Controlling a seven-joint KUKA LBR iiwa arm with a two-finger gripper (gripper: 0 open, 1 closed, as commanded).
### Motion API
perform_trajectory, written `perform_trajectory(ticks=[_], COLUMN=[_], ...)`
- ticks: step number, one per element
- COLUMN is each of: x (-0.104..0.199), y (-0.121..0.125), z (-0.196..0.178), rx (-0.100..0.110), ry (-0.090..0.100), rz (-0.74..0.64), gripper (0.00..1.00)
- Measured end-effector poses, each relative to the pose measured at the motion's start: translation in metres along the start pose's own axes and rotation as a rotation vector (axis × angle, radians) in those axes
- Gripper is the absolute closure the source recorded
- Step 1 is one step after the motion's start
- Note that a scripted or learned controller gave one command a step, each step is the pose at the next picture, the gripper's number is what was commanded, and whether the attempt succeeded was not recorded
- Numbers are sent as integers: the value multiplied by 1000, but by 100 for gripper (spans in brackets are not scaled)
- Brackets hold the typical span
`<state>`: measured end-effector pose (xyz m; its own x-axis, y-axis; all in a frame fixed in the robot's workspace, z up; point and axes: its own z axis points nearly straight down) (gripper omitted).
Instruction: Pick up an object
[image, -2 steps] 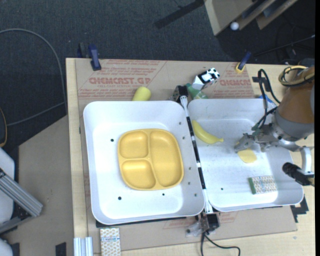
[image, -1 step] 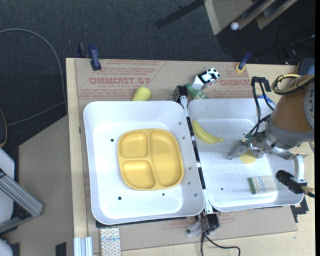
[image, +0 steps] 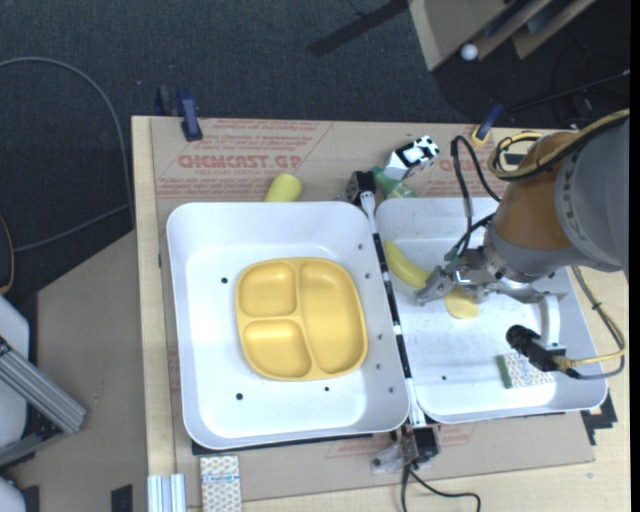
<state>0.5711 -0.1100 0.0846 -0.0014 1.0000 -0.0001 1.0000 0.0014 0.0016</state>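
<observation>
The right bin (image: 470, 395) holds a yellow banana-shaped piece (image: 404, 264) by its left wall. A small pale yellow lump (image: 463, 306) lies near the bin's middle, and a small green and white card (image: 520, 371) sits at the front right. My gripper (image: 452, 282) is low over the right bin, between the banana-shaped piece and the lump. The lump sits just below and to the right of the tip, partly covered by it. The grey arm with its orange band (image: 535, 215) comes in from the right and hides the bin's back right part.
The left bin (image: 200, 300) holds a yellow divided plate (image: 300, 318). On the cardboard behind the bins lie a yellow object (image: 284, 187) and a black and white item (image: 414, 155). Blue clamps (image: 187, 113) grip the bench edge. Cables run over the right bin's back.
</observation>
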Motion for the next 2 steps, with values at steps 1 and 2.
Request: perform_trajectory(ticks=[1,2], x=[-1,-1], y=[0,0], z=[-10,-10], rx=[-2,-2], ry=[-2,-2], rz=[1,1], gripper=[100,0])
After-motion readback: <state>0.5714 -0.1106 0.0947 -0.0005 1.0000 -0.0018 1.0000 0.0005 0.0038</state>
